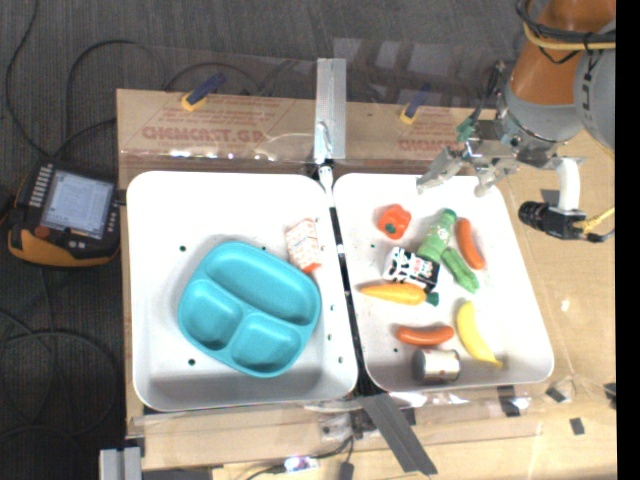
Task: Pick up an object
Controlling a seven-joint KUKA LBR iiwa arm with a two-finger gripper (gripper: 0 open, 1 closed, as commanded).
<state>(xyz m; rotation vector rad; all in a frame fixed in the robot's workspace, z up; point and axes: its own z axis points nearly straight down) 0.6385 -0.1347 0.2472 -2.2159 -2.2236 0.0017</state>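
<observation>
One orange pepper (394,220) lies near the open hand (462,175).

Even bright overhead light, soft shadows, glare on bins (150,198), slightly soft focus

We see two white bins, the left bin (150,268) and the right bin (520,298), both smooth plastic with a slight sheen. In the left one the turquoise divided tray (250,308) looks like glossy moulded plastic, and at its one o'clock a small packet (303,243) has a printed, papery look. The toy foods in the right bin appear to be smooth plastic: the yellow banana (476,333), the orange carrot (392,292), the red pepper (394,220). At the bin's six o'clock a small can (438,365) shines like metal. The surface (240,133) behind looks like matt brown cardboard, and the floor (60,88) is dark, rough carpet.
</observation>
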